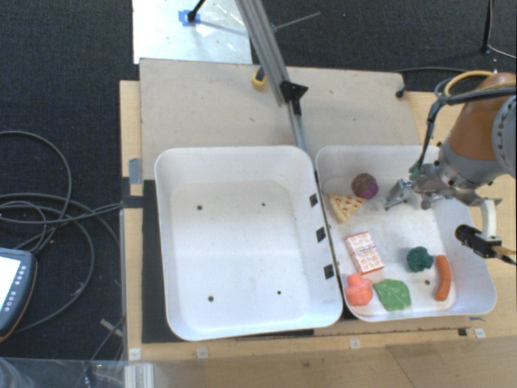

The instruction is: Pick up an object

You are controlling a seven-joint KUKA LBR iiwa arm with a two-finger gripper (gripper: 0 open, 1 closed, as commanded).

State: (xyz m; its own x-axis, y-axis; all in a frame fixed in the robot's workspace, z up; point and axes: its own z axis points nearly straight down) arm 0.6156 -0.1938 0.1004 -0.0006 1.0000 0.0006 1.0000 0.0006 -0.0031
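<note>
My gripper [409, 197] hangs over the upper middle of the right bin [477, 301], open, with nothing between its fingers. A purple ball [365, 186] lies just to its left, and a tan waffle wedge [345, 207] sits near the bin's left wall. Below them a pink-and-white box [364, 252] lies flat. Along the front of the bin are a red-orange tomato [359, 289], a green leaf [393, 294], a dark green broccoli piece [418, 259] and an orange sausage [442, 277].
The left bin [174, 168] stands beside the right one, their walls meeting at black clips [320, 234]. A grey pole [266, 43] slants in from the top to the bins' junction. The arm's orange band [477, 128] is at the right edge.
</note>
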